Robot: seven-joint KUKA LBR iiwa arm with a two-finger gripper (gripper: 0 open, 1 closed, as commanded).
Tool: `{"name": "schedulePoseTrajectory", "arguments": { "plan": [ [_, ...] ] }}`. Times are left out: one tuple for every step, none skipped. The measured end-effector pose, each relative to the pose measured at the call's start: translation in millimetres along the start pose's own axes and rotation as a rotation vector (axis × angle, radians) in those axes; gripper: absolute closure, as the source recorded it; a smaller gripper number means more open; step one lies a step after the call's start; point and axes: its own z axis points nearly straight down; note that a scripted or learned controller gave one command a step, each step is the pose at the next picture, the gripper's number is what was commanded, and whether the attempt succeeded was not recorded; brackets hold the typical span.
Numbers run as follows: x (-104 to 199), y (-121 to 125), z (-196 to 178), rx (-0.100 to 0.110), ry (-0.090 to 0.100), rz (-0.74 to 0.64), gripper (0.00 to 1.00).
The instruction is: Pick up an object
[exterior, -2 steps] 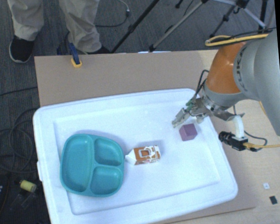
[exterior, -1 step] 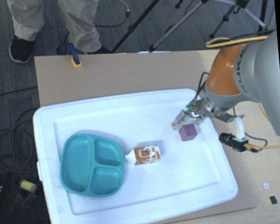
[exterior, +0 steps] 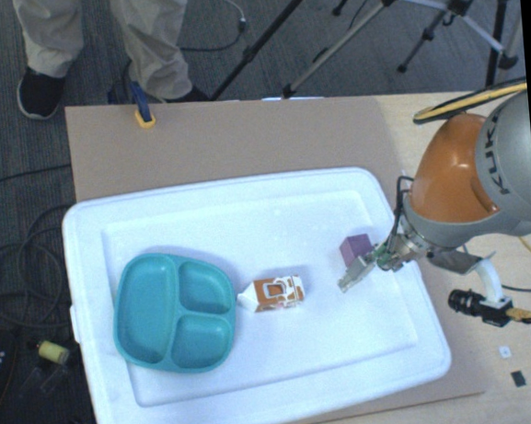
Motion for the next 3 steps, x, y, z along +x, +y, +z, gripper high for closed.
{"name": "schedulePoseTrajectory", "arguments": {
  "plan": [
    [-38, 63, 29, -0.012, -0.001, -0.016, 0.0],
    [-40, 64, 19, -0.02, -0.007, -0.013, 1.0],
    [-40, 64, 19, -0.018, -0.007, -0.013, 0.0]
  ]
}}
